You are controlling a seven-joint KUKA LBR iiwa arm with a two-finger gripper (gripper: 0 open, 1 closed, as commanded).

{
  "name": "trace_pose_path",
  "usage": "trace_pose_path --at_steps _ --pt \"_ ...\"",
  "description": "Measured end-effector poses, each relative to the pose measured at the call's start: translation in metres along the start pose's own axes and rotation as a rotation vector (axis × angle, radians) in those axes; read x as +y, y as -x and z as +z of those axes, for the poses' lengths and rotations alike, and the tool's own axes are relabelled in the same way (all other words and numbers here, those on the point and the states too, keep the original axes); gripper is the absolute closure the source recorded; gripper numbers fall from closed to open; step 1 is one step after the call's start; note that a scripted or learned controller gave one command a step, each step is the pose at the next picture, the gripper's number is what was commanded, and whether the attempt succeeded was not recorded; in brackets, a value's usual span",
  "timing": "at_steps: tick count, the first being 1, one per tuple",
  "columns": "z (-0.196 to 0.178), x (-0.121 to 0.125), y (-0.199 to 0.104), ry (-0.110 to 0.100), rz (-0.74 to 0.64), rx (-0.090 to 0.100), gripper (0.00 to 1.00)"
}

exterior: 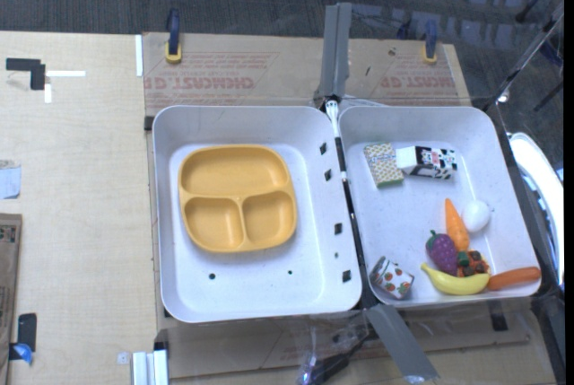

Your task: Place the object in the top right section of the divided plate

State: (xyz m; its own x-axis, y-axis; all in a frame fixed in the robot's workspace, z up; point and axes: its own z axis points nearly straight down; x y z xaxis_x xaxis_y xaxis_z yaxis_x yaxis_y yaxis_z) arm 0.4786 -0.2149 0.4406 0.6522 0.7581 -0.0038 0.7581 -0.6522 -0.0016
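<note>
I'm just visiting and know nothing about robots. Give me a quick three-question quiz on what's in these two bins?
1. True or false: the yellow divided plate lies in the left bin.
2. What touches the banana in the right bin? A) purple grapes B) milk carton C) white egg
3. Fill in: the plate has ___ sections.

Key: 1 true; 2 A; 3 three.

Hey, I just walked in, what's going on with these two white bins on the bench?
Nothing is being handled at this moment. The yellow divided plate sits in the left white bin with all three sections bare. The toy items lie in the right white bin: a yellow banana, an orange carrot, a purple grape bunch, a white egg and a black-and-white milk carton. Nothing has reached the plate yet.
</note>
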Motion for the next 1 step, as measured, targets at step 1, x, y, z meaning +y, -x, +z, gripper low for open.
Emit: trace_pose_path --at_steps 1 --pt "0.0004 0.0009 0.0012 -0.001 0.348 0.0 1.0"
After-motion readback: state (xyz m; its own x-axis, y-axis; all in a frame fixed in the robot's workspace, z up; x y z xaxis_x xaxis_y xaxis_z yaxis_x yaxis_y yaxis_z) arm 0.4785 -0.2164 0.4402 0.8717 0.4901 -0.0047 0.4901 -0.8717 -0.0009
